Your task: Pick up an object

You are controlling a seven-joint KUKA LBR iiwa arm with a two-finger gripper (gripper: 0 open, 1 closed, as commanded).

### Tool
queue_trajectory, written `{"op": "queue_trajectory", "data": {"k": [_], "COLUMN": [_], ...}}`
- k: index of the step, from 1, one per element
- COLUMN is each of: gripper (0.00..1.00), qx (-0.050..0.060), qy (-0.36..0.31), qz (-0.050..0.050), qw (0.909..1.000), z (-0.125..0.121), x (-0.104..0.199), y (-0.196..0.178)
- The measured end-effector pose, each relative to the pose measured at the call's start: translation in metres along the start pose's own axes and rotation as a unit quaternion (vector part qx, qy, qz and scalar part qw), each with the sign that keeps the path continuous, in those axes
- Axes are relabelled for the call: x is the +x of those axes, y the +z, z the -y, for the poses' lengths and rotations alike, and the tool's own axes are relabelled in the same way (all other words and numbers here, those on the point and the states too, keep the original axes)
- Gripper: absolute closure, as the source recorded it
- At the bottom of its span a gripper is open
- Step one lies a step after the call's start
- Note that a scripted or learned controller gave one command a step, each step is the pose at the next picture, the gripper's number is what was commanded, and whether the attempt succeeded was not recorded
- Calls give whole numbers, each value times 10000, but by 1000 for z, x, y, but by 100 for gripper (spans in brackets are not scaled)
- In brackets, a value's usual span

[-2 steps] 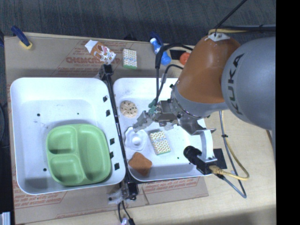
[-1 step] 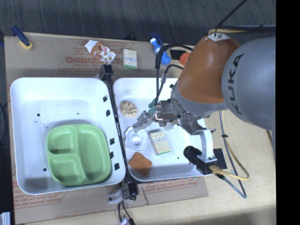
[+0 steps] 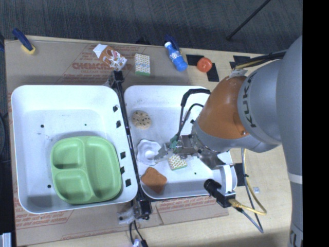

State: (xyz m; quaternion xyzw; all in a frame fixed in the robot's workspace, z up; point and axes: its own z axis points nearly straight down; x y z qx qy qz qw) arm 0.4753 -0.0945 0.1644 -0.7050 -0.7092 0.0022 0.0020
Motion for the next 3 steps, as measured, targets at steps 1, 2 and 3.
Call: {"op": "queue_trajectory", "data": {"k": [1,2,3], "gripper": [0,100,100], "qx": [-38,-57,-18], "qy": [-9,-22,-5], "qz": [3,22,-9], "qw": [10000,10000,10000], "z": [-43,-45,-1], "x": [0,-1,55], "y": [69,57,-28]}}
